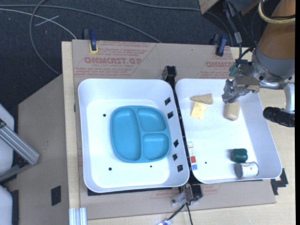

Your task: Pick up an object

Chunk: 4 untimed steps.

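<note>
Hanging over the back right part of the right bin (267,125), the gripper (230,97) sits right on top of a beige rounded object (231,111), kind of a little bread-roll looking lump. The top of that lump is right at the fingertips, but honestly I can't tell from this angle whether the fingers are open, closed, or actually have hold of it. The arm (276,41) comes in from the right, grey wrist with the orange part above it.

Just to the left of the beige lump there's a yellow cheese-like wedge (198,110), and a tan cracker-ish piece (202,99) just behind it, nearly touching. Way down at the front right of the same bin sits a dark green block (239,155) and right next to it a small white and grey cylinder (247,169) lying on its side. There's also a small red and blue label (192,156) near that bin's left wall.

The left bin (89,125) holds a blue divided plate (140,133) with three compartments, roughly in the middle. Both bins sit on a cardboard-covered bench (117,55) held by blue clamps (93,40) at the back.
</note>
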Each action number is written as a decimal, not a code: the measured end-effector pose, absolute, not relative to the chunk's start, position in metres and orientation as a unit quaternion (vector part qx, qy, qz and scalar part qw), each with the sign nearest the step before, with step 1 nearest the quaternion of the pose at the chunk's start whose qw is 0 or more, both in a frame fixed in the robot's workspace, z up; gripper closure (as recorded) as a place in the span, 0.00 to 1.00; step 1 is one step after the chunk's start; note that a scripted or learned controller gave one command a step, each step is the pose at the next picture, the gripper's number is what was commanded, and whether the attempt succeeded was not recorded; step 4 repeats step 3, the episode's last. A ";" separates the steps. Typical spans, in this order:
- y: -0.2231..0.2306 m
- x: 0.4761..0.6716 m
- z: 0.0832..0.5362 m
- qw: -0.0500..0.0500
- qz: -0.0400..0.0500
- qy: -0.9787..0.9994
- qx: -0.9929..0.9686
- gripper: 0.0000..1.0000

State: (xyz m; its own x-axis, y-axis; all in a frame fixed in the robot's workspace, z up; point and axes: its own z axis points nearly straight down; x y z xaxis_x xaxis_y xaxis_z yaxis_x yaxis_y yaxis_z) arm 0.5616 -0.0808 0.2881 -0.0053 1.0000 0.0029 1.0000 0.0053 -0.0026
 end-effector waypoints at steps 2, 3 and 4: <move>0.012 0.519 0.271 0.003 0.001 -0.709 -0.706 1.00; 0.055 0.505 0.244 0.003 0.001 -0.709 -0.705 1.00; 0.055 0.505 0.244 0.003 0.001 -0.709 -0.705 1.00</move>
